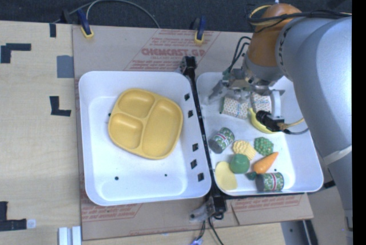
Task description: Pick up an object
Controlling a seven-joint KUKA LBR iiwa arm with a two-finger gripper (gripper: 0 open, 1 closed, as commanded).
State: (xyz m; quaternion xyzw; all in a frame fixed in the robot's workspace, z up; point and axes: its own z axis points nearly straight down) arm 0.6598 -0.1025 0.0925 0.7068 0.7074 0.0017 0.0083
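My gripper (pixel 244 103) hangs low over the far part of the right bin (pixel 306 165), open, its grey fingers (pixel 215 93) spread wide. Between and just below them lie two white checked packets (pixel 233 107), neither of them clamped. A yellow banana (pixel 261 122) lies just in front of the packets. Nearer the front sit a green-labelled can (pixel 222 139), a corn cob (pixel 244 149), a broccoli piece (pixel 263 144), a carrot (pixel 266 162), a green ball (pixel 239 164), a pale yellow piece (pixel 226 176) and a second can (pixel 270 182).
A yellow divided plate (pixel 146 122) lies in the left bin (pixel 86 143). A black divider with clips (pixel 197 123) runs between the bins. My arm's grey bulk (pixel 326 83) overhangs the right bin's right side. Two clamps (pixel 199 29) stand at the bench's back edge.
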